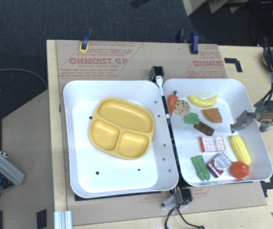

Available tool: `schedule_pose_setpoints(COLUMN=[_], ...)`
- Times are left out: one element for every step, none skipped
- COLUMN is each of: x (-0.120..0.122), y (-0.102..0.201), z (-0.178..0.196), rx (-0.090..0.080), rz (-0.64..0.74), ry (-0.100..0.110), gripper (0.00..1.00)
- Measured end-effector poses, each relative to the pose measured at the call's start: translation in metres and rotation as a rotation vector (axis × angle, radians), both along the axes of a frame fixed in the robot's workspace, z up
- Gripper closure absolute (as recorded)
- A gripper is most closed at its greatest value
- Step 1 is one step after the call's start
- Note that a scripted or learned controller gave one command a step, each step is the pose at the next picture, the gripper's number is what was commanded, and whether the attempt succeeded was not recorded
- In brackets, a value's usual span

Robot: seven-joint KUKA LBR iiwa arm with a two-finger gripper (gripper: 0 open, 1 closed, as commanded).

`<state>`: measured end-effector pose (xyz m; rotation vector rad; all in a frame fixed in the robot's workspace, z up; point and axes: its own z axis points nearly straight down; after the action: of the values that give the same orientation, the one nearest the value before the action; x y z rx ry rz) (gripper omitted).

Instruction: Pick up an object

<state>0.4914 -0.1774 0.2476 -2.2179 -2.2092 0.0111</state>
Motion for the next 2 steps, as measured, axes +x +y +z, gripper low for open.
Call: schedule_pose_setpoints(x=[0.003,0.012], y=[0.000,0.001], z=[0.007,-0.044], rx=[-0.003,-0.001], rz=[0.004,0.004], ry=[-0.014,-0.008], gripper=[0.00,0.00])
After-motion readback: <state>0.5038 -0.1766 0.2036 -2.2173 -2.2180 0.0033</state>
